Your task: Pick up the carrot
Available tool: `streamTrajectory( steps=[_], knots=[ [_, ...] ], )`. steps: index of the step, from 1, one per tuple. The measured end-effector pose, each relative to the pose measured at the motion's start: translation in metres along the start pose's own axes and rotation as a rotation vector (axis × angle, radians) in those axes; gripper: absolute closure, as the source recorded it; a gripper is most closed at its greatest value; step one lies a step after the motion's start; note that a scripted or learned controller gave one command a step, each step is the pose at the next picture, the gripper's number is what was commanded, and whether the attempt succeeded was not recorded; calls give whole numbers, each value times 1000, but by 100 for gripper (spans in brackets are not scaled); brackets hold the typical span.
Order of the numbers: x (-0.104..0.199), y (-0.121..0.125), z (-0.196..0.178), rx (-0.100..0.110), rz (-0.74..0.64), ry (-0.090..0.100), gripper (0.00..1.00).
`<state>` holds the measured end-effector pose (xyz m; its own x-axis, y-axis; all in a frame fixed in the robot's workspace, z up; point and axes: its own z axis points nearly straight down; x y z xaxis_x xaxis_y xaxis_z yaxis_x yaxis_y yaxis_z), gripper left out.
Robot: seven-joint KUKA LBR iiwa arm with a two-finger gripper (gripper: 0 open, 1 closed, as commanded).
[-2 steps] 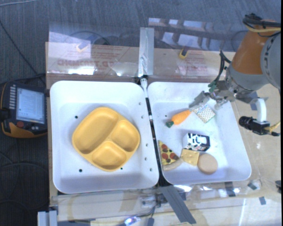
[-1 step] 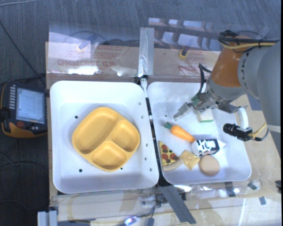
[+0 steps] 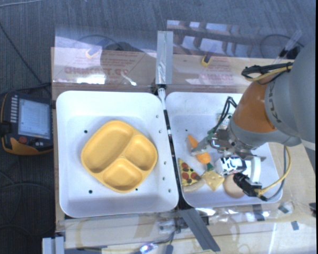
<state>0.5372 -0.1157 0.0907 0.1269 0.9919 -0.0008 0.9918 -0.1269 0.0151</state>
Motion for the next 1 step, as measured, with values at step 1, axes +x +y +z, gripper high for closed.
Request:
streamTrajectory(
  steps=[1],
  knots=[
    [0, 1, -9, 0, 0, 1, 100]
  ],
)
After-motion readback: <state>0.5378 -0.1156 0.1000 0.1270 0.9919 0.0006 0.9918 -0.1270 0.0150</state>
